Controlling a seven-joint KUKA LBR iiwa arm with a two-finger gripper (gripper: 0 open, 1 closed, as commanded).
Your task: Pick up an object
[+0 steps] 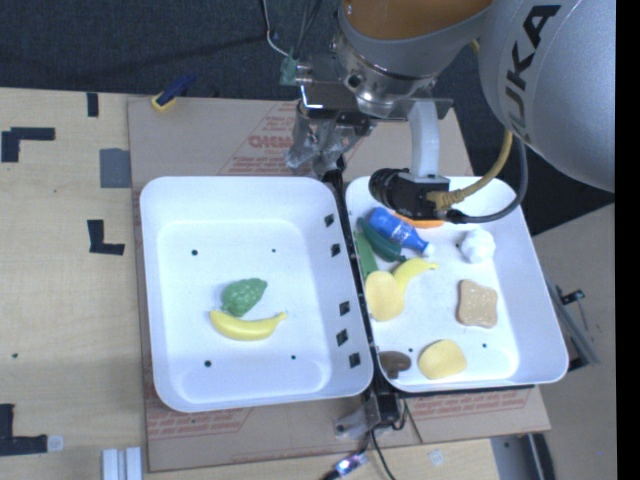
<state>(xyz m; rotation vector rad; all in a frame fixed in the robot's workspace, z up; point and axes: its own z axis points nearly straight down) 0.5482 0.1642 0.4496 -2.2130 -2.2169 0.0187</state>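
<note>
Two bins hold small toy foods, probably light, stiff, smooth plastic. Nearest lies a yellow lump (441, 359), then the banana (247, 324) in the left bin (160, 268), best pinched across its thin middle. Farthest, the hand (322, 154) hangs over the bins' far edge; I cannot tell its state.

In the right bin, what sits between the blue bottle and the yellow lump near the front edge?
In the camera view, a pale yellow pear-shaped piece lies between the blue bottle and the yellow lump, slightly left of that line.
</note>
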